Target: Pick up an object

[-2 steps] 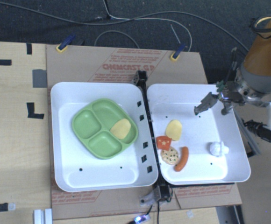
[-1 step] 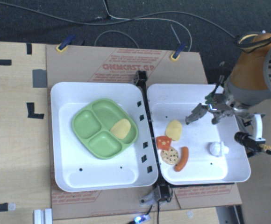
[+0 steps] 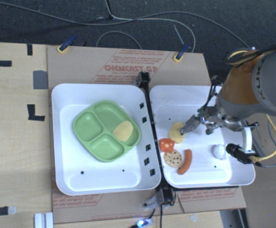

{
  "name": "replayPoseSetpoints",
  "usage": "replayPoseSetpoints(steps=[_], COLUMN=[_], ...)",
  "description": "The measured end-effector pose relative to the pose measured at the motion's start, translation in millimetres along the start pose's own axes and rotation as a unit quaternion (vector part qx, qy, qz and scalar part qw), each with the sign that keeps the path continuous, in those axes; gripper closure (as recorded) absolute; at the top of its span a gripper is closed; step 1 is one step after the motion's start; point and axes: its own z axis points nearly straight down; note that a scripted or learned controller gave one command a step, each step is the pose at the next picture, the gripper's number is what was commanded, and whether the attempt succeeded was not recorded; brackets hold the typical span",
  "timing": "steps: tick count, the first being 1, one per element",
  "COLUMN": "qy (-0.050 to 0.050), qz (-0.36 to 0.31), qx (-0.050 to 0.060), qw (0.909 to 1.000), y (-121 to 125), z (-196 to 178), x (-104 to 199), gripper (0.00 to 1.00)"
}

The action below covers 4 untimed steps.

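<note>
My gripper (image 3: pixel 196 129) hangs low over the right bin (image 3: pixel 195 95), open, with nothing between its fingers. Its left fingertip (image 3: pixel 185 130) is at the edge of a pale yellow round piece (image 3: pixel 176 132) lying near the bin's left wall. Just below that piece lie a red wedge (image 3: pixel 166 145), a speckled cookie (image 3: pixel 173 159) and an orange-red sausage (image 3: pixel 185 161). A small white object (image 3: pixel 218 151) rests under the wrist, toward the bin's right side.
The left bin (image 3: pixel 66 170) holds a green divided plate (image 3: pixel 97 127) with a yellow piece (image 3: pixel 123 131) in its right compartment. A black divider (image 3: pixel 150 127) runs between the bins. The arm's grey and orange body (image 3: pixel 245 87) overhangs the right bin's far right corner.
</note>
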Motion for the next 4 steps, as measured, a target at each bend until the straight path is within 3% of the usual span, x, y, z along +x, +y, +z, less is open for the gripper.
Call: replayPoseSetpoints(steps=[1, 2, 4], qy=[-0.001, -0.001, -0.001], qz=[0.000, 0.000, 0.000], qx=[-0.003, -0.006, -0.006], qw=[1.0000, 1.0000, 1.0000], y=[0.6, 2.3, 1.9], z=[49.2, 35.0, -70.3], x=[0.3, 0.6, 10.0], gripper=[0.00, 1.00, 1.00])
